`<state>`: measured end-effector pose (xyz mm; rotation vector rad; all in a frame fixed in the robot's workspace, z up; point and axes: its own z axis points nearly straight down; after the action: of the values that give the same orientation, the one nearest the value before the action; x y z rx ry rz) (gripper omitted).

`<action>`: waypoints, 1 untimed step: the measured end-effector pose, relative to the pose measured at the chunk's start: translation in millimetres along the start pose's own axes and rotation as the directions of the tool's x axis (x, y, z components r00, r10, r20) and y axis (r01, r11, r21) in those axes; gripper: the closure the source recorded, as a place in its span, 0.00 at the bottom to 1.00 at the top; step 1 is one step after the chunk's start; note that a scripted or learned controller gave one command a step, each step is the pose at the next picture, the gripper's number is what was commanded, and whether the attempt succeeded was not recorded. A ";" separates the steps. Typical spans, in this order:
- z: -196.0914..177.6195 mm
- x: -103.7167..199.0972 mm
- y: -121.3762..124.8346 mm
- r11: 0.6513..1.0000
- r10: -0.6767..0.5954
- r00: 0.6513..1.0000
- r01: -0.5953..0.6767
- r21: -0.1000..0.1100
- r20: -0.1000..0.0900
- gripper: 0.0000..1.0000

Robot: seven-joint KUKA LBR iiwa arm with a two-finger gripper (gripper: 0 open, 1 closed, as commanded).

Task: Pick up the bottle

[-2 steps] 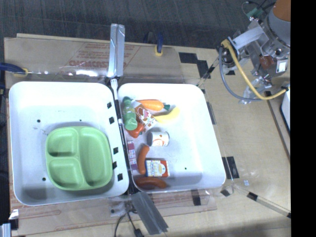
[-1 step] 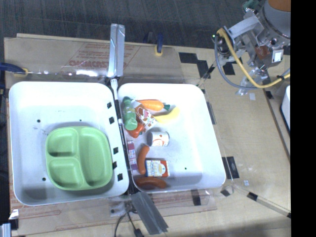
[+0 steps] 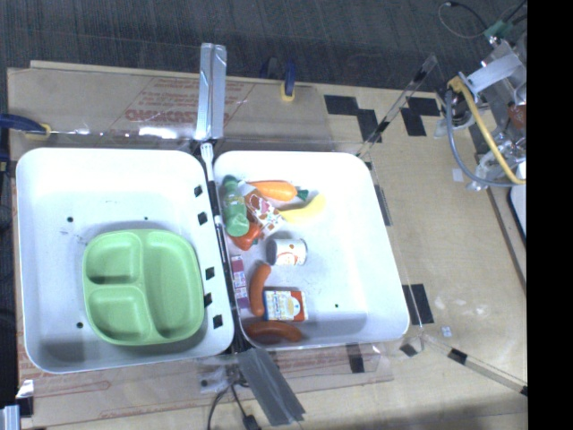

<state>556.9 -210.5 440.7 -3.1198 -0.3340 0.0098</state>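
The bottle (image 3: 235, 210), green with a pale label band, lies in the right bin (image 3: 380, 240) hard against its left wall, at about 10 o'clock from the bin's centre. Its cap end points toward 12 o'clock. It rests among other toy groceries. A carrot (image 3: 273, 189) is just beside it at 2 o'clock, and a small red-and-white carton (image 3: 264, 211) touches it at 3 o'clock. A yellow banana (image 3: 306, 206) lies beyond that.

Nothing of the task looks done, since the bottle is untouched on the bin floor. The arm (image 3: 491, 77) sits well apart at 2 o'clock of the bench, tangled with cables. I cannot tell whether the gripper is released or clenched. The reach, the descent, the grasp and the lift all appear to be left, and the wall and the crowding carton will likely make the grasp tight.

As for writing, the brown cardboard (image 3: 166, 101) behind the bins bears faint reddish print, too blurred to read. The small can (image 3: 286, 252) and the orange carton (image 3: 284, 305) carry labels with no legible words. The left bin (image 3: 45, 195) holds a green divided tray (image 3: 143, 285), which is unmarked.
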 end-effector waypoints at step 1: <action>125.4 -47.7 -24.9 1.000 0.006 1.000 -0.006 0.000 0.001 0.00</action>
<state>504.1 -195.9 315.7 -3.1212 -0.3246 0.0110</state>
